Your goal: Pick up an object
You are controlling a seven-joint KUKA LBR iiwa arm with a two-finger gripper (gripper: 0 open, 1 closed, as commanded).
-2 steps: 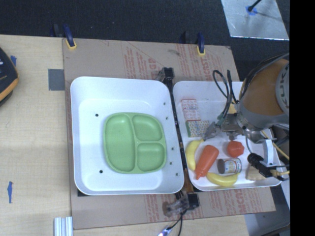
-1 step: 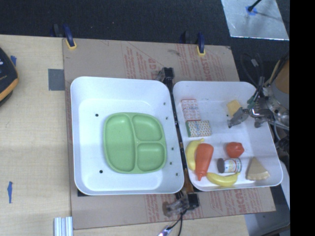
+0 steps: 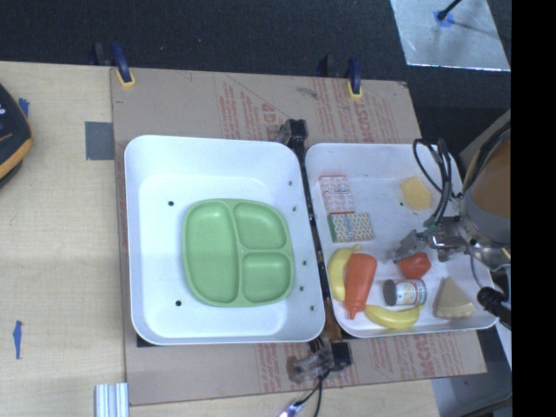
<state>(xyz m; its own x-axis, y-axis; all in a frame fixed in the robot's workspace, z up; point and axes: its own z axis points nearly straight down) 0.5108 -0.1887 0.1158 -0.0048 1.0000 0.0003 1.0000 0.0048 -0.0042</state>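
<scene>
The right bin [image 3: 373, 156] holds an orange carrot-like toy [image 3: 359, 282], a yellow banana [image 3: 391, 317], a small jar [image 3: 405, 293], a red round piece [image 3: 414, 265], a tan wedge [image 3: 453, 300], a yellow chunk [image 3: 416, 194] and two printed cards [image 3: 344, 207]. My gripper [image 3: 415, 248] hangs low over the right side of this bin, directly above the red piece and touching or nearly touching it. The arm's grey body and cables cover the bin's right rim.
The left bin [image 3: 148, 233] carries a green divided plate [image 3: 237, 251] at its middle. Clamps [image 3: 354, 76] hold the cardboard sheet at the back. A yellow and black device [image 3: 10, 137] lies at the far left of the bench.
</scene>
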